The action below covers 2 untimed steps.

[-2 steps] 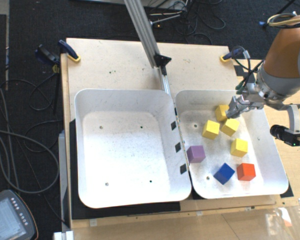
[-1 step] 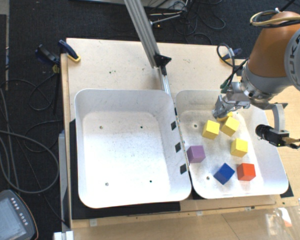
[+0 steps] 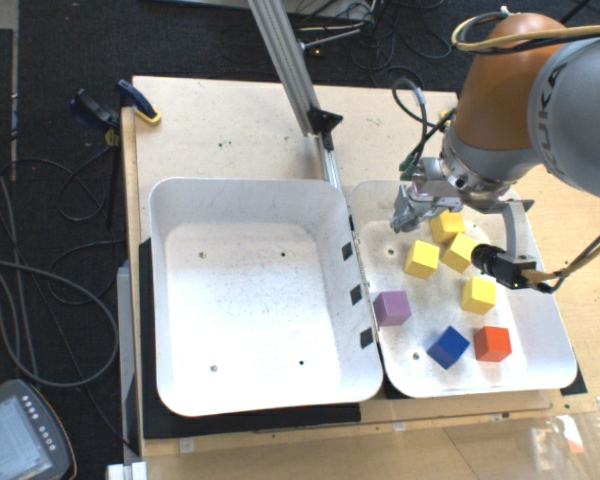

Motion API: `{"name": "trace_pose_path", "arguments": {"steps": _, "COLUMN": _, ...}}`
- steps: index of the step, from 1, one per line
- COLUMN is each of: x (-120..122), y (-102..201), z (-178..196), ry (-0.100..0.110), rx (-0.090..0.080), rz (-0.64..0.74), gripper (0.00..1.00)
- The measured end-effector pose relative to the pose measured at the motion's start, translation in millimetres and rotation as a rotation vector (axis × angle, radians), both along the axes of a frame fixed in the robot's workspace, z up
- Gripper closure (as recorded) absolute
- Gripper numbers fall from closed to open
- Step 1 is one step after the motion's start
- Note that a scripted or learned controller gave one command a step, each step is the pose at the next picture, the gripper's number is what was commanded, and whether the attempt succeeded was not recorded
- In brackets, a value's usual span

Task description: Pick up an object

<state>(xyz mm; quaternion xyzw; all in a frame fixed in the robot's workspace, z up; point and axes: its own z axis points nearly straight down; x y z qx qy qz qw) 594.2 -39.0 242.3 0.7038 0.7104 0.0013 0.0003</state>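
Note:
The right bin (image 3: 555, 353) holds several small cubes. Yellow cubes lie at the back: one (image 3: 422, 258) in front of the gripper, one (image 3: 446, 226) right beside it, another (image 3: 458, 252) and one further forward (image 3: 479, 294). A purple cube (image 3: 391, 308) sits near the bin's left wall, with a blue cube (image 3: 448, 347) and an orange-red cube (image 3: 492, 343) at the front. My gripper (image 3: 414, 212) hangs over the bin's back left part, just above and left of the yellow cubes. I see no cube in it.
The left bin (image 3: 170, 228) stands beside the right one, their walls touching in the middle. A slanted aluminium pole (image 3: 285, 53) rises from the bench behind the bins. A blue and yellow clamp (image 3: 130, 100) grips the bench's far left corner. Cables trail from the wrist.

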Motion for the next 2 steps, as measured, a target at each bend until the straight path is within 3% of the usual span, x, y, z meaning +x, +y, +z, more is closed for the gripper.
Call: {"name": "trace_pose_path", "arguments": {"steps": 2, "x": -15.4, "y": 98.1, "z": -12.7, "ry": 0.005, "rx": 0.0, "rz": -0.001, "gripper": 1.0}}
